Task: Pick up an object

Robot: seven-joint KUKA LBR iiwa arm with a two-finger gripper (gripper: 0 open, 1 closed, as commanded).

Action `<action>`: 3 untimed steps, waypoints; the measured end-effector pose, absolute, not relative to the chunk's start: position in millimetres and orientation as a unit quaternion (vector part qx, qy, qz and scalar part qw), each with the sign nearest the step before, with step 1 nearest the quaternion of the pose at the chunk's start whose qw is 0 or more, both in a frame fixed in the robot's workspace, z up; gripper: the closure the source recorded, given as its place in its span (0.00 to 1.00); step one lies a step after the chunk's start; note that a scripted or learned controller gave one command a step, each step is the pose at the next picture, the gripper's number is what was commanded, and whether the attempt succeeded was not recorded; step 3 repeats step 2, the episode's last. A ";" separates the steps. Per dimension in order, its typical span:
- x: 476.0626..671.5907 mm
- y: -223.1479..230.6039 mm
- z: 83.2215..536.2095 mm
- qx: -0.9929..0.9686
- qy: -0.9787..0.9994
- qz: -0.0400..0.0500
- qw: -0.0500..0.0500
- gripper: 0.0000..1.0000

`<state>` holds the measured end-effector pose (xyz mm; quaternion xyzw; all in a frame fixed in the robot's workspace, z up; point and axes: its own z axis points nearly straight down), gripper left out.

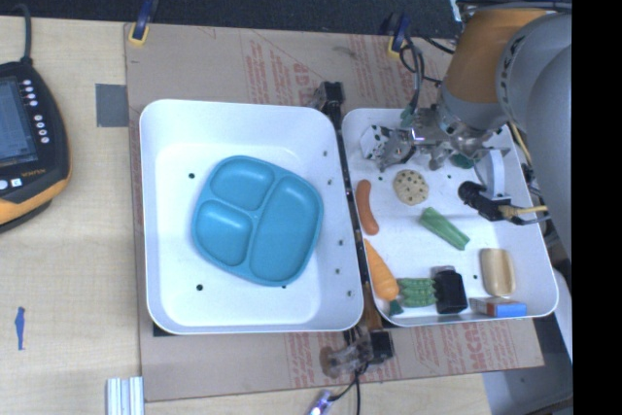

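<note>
The cookie point(411, 187) lies flat in the right bin point(530, 253), just below and slightly right of my gripper point(397, 149), nearly touching it. The hot dog point(366, 207) lies a little farther, down-left, long axis running away. I cannot tell the finger spread; nothing visibly held.

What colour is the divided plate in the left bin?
Light blue. The divided plate shows plainly in the camera view, lying in the left bin.
</note>
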<state>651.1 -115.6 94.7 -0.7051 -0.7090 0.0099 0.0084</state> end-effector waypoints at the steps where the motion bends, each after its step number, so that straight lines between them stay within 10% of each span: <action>1: 655.4 -104.2 122.7 -0.705 -0.710 0.003 0.002 0.00; 3: 644.8 -171.2 147.4 -0.707 -0.708 0.001 0.000 0.00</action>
